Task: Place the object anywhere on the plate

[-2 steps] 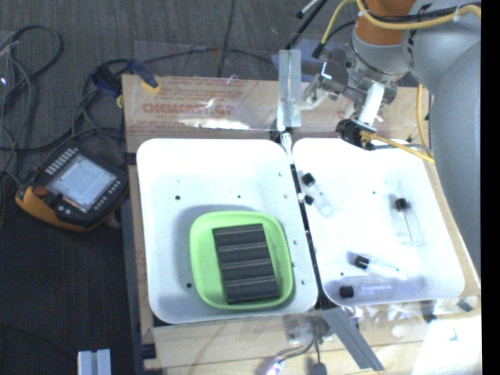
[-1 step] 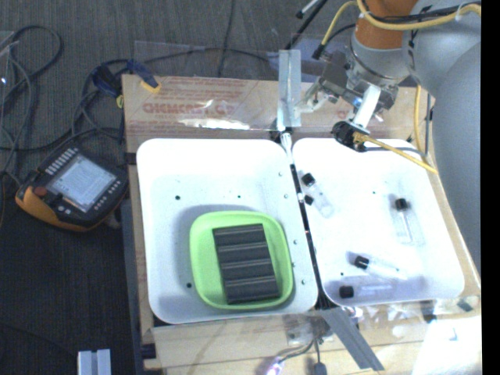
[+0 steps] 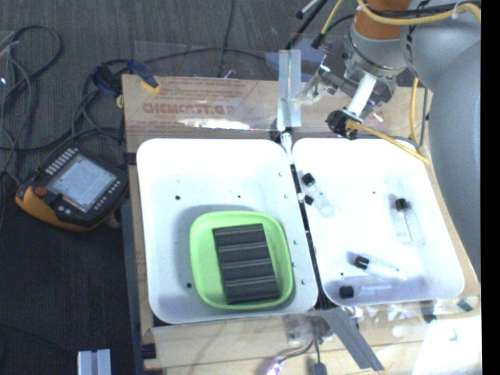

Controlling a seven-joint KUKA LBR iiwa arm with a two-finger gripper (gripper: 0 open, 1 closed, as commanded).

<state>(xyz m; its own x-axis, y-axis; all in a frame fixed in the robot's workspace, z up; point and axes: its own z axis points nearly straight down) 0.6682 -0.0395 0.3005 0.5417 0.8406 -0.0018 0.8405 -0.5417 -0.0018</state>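
Note:
A lime-green square plate [image 3: 201,248] lies in the left bin [image 3: 164,186], toward its front. A dark grey ridged block [image 3: 246,262] rests flat on the plate and covers most of its middle. My gripper [image 3: 287,119] hangs at the back of the bench, above the divider between the two bins. It is well behind the plate and to its right. I see nothing held in it.
The right bin [image 3: 367,170] holds several clear vials with black caps: one by the divider [image 3: 314,195], one at the right [image 3: 403,219], two near the front [image 3: 376,266] [image 3: 367,290]. A cardboard sheet [image 3: 203,104] lies behind the left bin. A teach pendant [image 3: 74,186] sits at the far left.

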